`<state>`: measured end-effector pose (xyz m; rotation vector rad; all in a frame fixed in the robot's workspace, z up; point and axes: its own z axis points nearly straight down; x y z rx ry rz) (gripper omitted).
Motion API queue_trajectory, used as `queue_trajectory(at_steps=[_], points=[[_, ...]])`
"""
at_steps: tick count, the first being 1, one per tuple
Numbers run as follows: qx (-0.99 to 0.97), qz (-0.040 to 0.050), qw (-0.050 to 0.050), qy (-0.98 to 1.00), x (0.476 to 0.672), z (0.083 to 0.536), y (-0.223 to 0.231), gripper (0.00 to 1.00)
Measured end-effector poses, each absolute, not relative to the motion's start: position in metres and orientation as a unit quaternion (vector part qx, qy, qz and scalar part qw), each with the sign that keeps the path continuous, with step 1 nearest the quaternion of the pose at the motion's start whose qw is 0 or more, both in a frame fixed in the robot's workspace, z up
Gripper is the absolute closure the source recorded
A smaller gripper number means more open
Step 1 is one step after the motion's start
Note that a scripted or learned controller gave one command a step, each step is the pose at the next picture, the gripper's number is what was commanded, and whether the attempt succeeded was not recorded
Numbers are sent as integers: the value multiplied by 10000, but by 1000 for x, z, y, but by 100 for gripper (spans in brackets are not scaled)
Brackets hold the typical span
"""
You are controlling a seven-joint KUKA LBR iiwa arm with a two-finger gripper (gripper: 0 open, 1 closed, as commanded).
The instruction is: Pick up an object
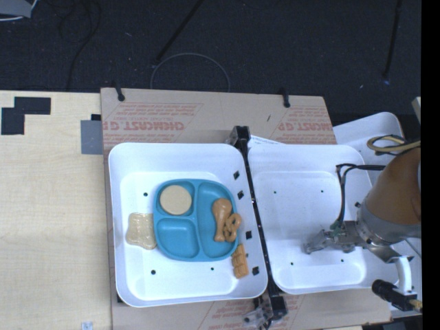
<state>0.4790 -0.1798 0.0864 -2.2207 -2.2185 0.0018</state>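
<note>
Two shallow white plastic bins side by side on the tabletop, over a sheet of printed cardboard.

Left bin: one blue plastic tray, rounded, glossy, three compartments. One flat tan disc in the upper left compartment. One knobbly tan pretzel-like piece in the right compartment. Lower left compartment bare. One pale, ridged biscuit-like piece on the bin floor, touching the tray's left edge. One small orange-brown chunk on the bin floor, just beside the tray's lower right corner, close to the divider between bins.

Right bin: smooth white floor. End effector low over the lower right area, grey metal, pointing left, nothing between its tips; released or clenched, cannot tell. Arm entering from the right, orange band above the wrist, black cable looped alongside.

All four loose items well apart from the end effector, across the divider.
</note>
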Motion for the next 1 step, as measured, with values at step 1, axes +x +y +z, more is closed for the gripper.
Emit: queue_trajectory(at_steps=[1], points=[[-7093, -4, 4, -7049, 480, 99, -181, 100]])
